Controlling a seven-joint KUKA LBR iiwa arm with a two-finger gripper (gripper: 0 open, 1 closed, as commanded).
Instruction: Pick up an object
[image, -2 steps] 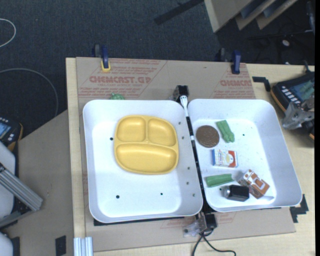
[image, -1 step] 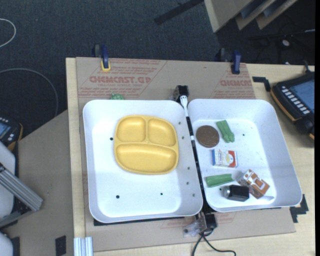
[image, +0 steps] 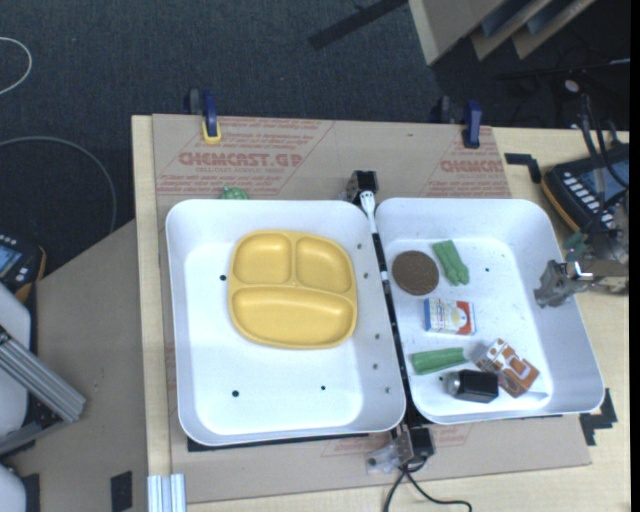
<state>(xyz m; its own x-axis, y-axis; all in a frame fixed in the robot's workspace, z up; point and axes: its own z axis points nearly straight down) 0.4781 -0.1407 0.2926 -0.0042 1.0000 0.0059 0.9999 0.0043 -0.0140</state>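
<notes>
Objects for picking lie in the right bin (image: 530, 225), and the gripper (image: 553, 283) sits at that bin's three o'clock rim, low over the wall; whether it is apart or together cannot be told from this slant, and nothing is seen held in it. Bare white floor lies between the gripper and the nearest items, so the three o'clock side of the bin is open room.

From the gripper toward nine o'clock: a green block (image: 451, 262) stands near the bin's twelve o'clock half, just beside a brown round disc (image: 414, 271) at its nine o'clock side. Below them, toward the bin's middle, lies a small white card or packet with blue and red print (image: 449, 317). Toward six o'clock a second green piece (image: 438, 359) lies flat, pointing roughly from nine to three o'clock. At its five o'clock sits a black object (image: 472, 386), close against a brown and white patterned item (image: 510, 367) at its two o'clock. These last three crowd the bin's six o'clock wall.

The left bin (image: 200, 330) touches the right one along the shared middle edge. It holds a yellow divided plate (image: 293, 289) with three compartments, set toward the bin's twelve o'clock half. White floor lies open at that bin's six o'clock side.
</notes>
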